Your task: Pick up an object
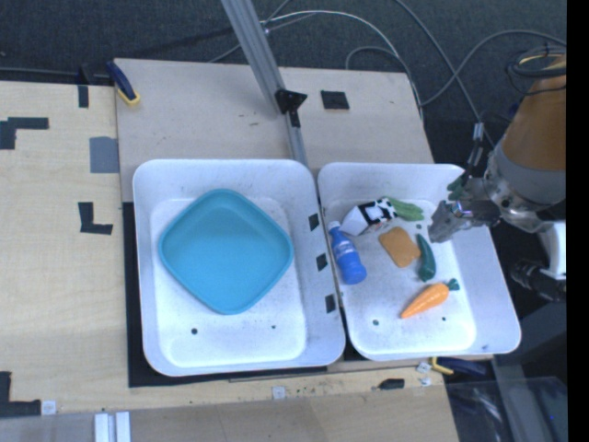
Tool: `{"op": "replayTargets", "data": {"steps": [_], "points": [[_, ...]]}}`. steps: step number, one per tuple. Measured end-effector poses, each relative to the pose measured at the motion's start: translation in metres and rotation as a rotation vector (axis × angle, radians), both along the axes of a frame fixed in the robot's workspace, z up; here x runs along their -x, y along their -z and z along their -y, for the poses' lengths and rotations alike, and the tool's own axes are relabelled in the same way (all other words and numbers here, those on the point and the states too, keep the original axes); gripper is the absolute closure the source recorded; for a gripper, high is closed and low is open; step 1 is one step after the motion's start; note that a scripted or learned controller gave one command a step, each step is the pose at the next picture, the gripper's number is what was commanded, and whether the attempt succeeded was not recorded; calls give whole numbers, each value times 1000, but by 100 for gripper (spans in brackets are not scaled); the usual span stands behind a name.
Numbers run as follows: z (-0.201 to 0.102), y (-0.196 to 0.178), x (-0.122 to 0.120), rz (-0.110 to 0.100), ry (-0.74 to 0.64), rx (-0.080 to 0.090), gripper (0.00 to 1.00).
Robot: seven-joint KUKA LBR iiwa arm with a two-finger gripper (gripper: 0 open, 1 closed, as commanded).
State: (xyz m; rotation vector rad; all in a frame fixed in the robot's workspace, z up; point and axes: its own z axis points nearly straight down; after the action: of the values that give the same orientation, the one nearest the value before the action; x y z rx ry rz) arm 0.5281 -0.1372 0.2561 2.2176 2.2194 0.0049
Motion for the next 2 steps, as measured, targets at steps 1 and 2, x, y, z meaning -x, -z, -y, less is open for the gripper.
{"op": "replayTargets", "data": {"steps": [1,2], "points": [[-50,15,-6,-6,-3,-2,100],[-103,22,-5,-6,-4,-1,100]]}}
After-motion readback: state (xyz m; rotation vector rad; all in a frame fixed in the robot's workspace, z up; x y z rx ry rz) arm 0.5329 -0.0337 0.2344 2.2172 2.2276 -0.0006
